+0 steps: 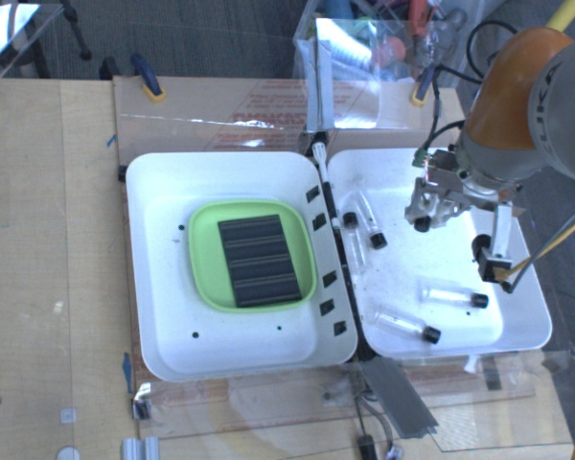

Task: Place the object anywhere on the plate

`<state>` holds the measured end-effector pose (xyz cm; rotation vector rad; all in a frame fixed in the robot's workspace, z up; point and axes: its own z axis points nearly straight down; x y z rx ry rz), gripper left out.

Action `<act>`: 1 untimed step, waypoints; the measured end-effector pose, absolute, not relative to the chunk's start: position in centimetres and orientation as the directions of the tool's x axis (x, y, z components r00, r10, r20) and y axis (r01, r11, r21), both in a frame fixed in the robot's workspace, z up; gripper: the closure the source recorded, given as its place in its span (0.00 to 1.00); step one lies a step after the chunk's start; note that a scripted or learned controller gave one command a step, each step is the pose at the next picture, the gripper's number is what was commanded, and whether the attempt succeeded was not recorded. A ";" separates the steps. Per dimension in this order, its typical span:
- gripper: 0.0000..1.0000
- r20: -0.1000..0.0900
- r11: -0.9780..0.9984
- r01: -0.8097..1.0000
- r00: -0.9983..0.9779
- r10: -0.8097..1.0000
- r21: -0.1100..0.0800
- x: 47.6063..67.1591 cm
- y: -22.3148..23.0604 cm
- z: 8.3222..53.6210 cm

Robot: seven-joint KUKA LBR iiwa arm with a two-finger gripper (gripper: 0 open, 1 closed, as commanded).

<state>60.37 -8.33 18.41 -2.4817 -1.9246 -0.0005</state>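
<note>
Green plate (203, 257) w/ a dark ribbed block (260, 261) on it sits mid left bin (158, 195), which lies on the table (48, 257) beside the right bin (527, 329). Clear vials w/ black caps lie in the right bin: two near its left edge (362, 221), one (453, 297) toward the front right, one (404, 326) near the front edge. Gripper (431, 204) hangs over the right bin's back half, nothing seen in the jaws; can't tell if they're apart or together.
</note>
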 end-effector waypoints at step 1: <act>0.00 0.001 -0.249 0.969 0.249 0.969 0.000 60.4 -8.3 18.4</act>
